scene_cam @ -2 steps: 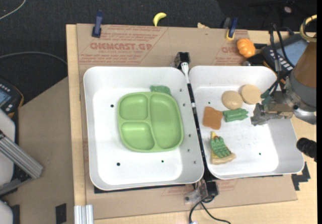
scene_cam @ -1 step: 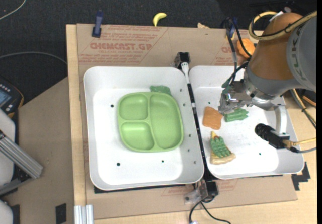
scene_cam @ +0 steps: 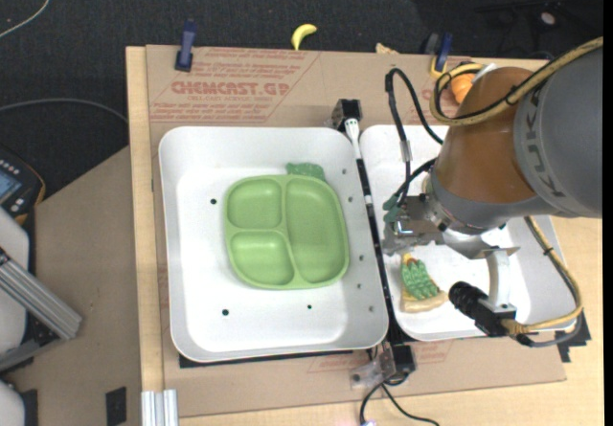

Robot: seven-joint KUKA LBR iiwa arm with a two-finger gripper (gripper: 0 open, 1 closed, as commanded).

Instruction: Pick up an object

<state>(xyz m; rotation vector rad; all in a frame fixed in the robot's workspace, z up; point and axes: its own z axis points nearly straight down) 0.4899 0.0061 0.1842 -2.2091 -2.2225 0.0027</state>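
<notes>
My gripper [scene_cam: 402,226] hangs low over the right bin [scene_cam: 383,151], close to its left wall, under the grey and orange arm. Just in front of it a small green and tan toy [scene_cam: 419,283] lies on the bin floor, apart from the gripper. In the left bin [scene_cam: 187,223] a light green divided plate [scene_cam: 285,231] lies flat, with a small darker green piece [scene_cam: 306,168] at its far edge. An orange thing [scene_cam: 462,87] peeks out behind the arm at the far end of the right side. The arm hides much of the right bin.
A yellow banana-shaped toy [scene_cam: 304,33] lies on the cardboard board beyond the bins. Blue clamps [scene_cam: 185,47] hold the board's far edge. A black divider runs between the two bins.
</notes>
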